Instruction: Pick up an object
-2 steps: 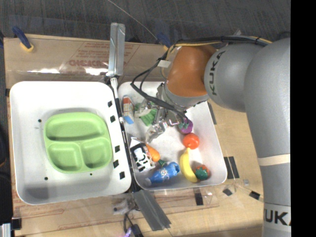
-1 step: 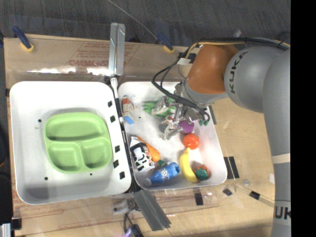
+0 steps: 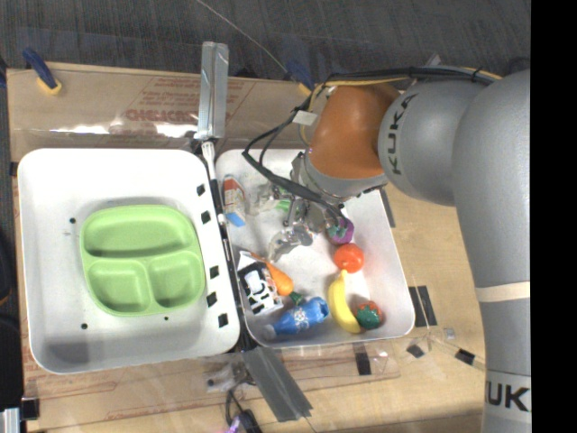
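The grey arm with its orange band is reaching down into the right-hand shallow white bin [image 3: 389,242], and its two-finger gripper [image 3: 293,234] is hanging over the bin's middle; whether it is parted or closed cannot be told. Just right of it are lying a small purple toy [image 3: 340,233] and an orange-red ball [image 3: 348,259]. Nearer are sitting a yellow plastic banana [image 3: 340,303], a blue toy bottle [image 3: 300,317] and an orange carrot [image 3: 279,279]. The left white bin [image 3: 36,242] is holding a green divided tray [image 3: 140,258].

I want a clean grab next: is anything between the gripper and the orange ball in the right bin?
Nothing visible: the gripper hangs over bare floor of the right bin, and the orange ball lies just to its right across a bare gap.
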Tool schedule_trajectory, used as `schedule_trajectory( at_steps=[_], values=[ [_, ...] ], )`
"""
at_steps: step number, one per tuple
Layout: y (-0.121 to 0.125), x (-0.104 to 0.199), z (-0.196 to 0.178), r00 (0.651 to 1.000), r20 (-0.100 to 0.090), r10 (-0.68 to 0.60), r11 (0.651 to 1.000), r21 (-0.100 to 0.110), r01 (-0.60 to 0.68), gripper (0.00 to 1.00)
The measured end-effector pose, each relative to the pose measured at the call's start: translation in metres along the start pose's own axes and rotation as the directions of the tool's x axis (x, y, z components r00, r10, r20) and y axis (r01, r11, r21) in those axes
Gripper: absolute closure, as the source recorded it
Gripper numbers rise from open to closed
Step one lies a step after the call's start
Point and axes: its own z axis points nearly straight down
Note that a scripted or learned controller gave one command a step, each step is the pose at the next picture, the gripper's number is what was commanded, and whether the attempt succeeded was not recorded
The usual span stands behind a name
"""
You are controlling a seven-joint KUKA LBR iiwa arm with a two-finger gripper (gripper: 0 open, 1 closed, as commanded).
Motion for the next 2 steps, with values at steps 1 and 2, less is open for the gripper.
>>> schedule_trajectory(
  at_steps=[1, 2],
  values=[
    [0.014, 0.04, 0.0, 1.0, 0.001, 0.008, 1.0, 0.002, -0.008, 0.0],
    [-0.033, 0.115, -0.002, 1.0, 0.005, -0.031, 1.0, 0.005, 0.031, 0.0]
  ],
)
